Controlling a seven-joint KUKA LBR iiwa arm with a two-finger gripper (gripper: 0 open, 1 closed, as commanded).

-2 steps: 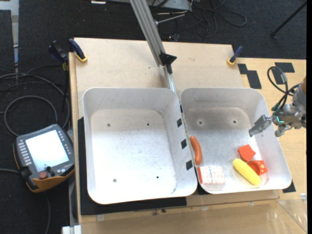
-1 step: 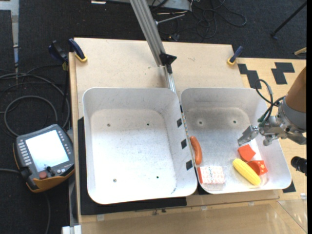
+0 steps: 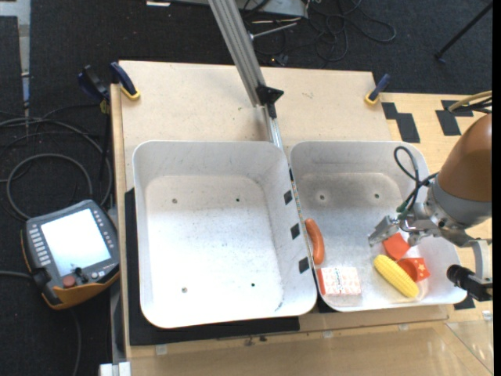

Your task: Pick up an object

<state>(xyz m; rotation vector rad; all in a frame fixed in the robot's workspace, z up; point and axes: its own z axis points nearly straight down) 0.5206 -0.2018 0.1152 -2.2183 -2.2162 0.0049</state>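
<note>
Camera view shows the gripper (image 3: 401, 227), fingers spread wide and empty, hovering just above an orange block (image 3: 396, 246) in the right white bin (image 3: 344, 163).

My two shallow white plastic bins, the left (image 3: 156, 210) and the right (image 3: 344, 167), look matt and finely speckled. They sit on a pale, rough-grained wooden bench (image 3: 203, 100). My slanted silver metal rail (image 3: 235, 41) has a dull sheen. The yellow corn cob (image 3: 395, 276) and thin orange sausage (image 3: 315, 240) look like smooth, slightly glossy plastic. My arm's orange band (image 3: 476, 159) shines softly.
</note>
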